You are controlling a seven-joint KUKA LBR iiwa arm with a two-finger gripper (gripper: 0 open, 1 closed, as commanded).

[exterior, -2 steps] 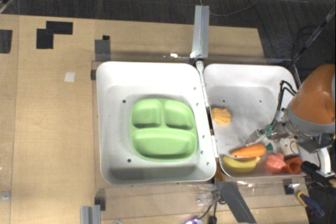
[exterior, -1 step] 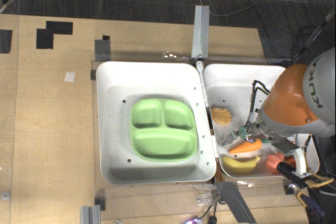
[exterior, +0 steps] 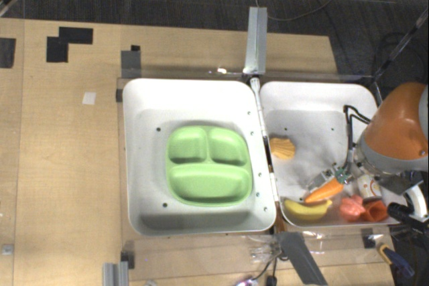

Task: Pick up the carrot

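In the right bin (exterior: 301, 100), close to its front edge, a carrot (exterior: 325, 190), lying at a slant with one end up toward the right edge and the other down toward the front-left corner. Just in front of it, along the front edge, a banana (exterior: 307, 209), touching or nearly touching the carrot. At the carrot's upper end, the claw (exterior: 340, 175), low in the bin and right against the carrot; cannot tell whether spread, pressed together or pinching anything. Behind the claw, over the right edge, the grey arm (exterior: 399, 134) with its orange band. By the front-right corner, a pink lump (exterior: 350, 209) and a small orange cup (exterior: 375, 211). Near the left edge, a yellow piece of corn (exterior: 281, 147). In the left bin (exterior: 144, 164), at its middle, a green divided plate (exterior: 209, 165)
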